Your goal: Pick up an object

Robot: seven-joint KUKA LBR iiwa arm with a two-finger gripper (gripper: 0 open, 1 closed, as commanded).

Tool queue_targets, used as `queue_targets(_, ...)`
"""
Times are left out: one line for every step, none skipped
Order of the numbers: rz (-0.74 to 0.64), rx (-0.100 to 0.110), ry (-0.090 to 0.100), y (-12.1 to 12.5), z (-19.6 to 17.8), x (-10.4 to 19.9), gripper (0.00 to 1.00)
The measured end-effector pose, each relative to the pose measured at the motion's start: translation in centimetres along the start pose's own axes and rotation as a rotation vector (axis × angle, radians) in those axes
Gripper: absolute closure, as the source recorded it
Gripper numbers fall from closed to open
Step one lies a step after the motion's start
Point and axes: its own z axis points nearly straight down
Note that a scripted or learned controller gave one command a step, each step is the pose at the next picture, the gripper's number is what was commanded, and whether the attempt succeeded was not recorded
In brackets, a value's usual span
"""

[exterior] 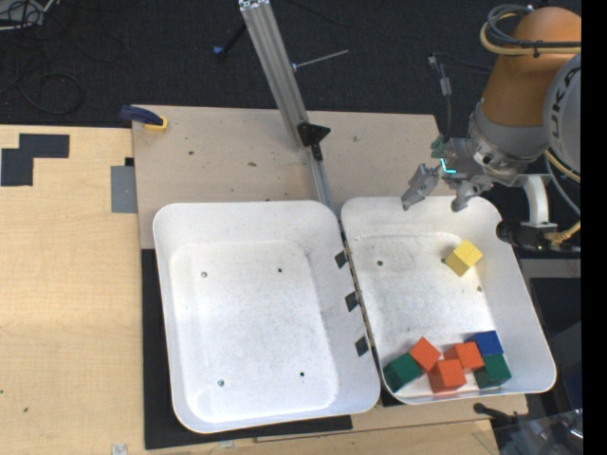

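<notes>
My gripper (442, 194) hangs open above the far edge of the right bin (417, 292), its two fingers spread apart with nothing between them. A yellow block (463, 258) lies alone in the bin's upper right part, below and a little right of the gripper. At the bin's near edge sits a cluster of blocks: orange ones (446, 362), green ones (403, 372) and a blue one (487, 343).
The left bin (251, 316) lies beside the right one, parted by a divider with black clips (349, 300). A slanted aluminium rail (282, 79) rises behind the bins. Cables and dark floor lie beyond the bench.
</notes>
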Motion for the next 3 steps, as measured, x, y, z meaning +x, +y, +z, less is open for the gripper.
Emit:
queue_targets(-0.002, -0.004, -0.001, 0.1, -0.3, 0.0, 0.0)
queue_targets(-0.003, 0.001, 0.0, 0.6, 5.9, 0.7, 0.0)
queue_targets(-0.003, 0.001, -0.001, 1.3, 11.1, 0.4, 0.0)
